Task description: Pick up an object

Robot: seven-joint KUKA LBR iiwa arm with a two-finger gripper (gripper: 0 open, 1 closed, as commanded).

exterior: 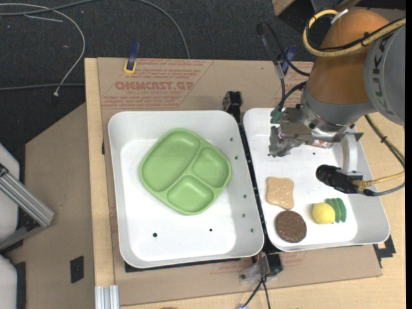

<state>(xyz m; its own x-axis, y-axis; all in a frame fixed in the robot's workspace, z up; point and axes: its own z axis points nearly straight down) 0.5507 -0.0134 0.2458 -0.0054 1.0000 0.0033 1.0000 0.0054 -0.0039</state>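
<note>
So the arm (351,63) is leaning in over the right bin (380,227), gripper (281,148) hanging low at the bin's upper left part, above bare white floor. Can't tell whether the fingers are spread or pressed together, it's too dark and cluttered down there, and nothing visible is between them. The stuff to grab sits nearer the front of that bin: a tan cracker-looking piece (280,192), a brown round patty (290,226) just below it, and a yellow-green toy (328,212) off to the side. The left bin (129,237) has a green divided plate (185,170) lying flat.
</note>
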